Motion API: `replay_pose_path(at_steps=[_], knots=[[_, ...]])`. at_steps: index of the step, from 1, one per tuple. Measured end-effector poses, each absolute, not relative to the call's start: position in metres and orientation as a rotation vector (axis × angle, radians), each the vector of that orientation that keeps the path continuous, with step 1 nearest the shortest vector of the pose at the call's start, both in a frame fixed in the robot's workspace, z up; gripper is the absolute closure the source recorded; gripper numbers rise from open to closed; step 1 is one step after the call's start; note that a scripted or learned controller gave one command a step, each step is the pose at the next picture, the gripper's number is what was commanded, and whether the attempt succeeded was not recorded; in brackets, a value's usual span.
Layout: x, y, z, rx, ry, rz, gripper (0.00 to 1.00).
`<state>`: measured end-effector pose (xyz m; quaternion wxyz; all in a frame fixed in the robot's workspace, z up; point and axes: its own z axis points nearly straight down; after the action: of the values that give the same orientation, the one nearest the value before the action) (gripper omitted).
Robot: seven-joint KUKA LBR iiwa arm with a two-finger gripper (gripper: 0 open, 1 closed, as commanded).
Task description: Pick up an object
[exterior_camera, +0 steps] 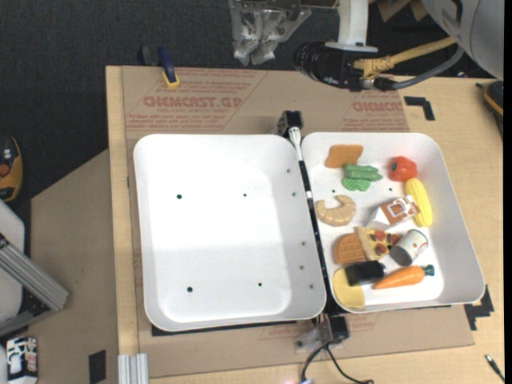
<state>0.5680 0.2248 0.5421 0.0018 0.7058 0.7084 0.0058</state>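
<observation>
I see the gripper (258,45) raised beyond the left bin's (152,214) far rim, pointing down; jaw state I cannot tell.

Bright overhead light, soft shadows, slight blur.

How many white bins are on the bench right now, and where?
2. The left bin sits on the cardboard sheet; the right bin sits beside it, edges touching, and holds the toy food, including the carrot near its front.
</observation>
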Motion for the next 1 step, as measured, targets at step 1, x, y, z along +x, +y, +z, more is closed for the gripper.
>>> replay_pose_path(at_steps=[1], knots=[[0.5135,0.2245,0.4211,2.224,2.229,-0.022,1.00]])
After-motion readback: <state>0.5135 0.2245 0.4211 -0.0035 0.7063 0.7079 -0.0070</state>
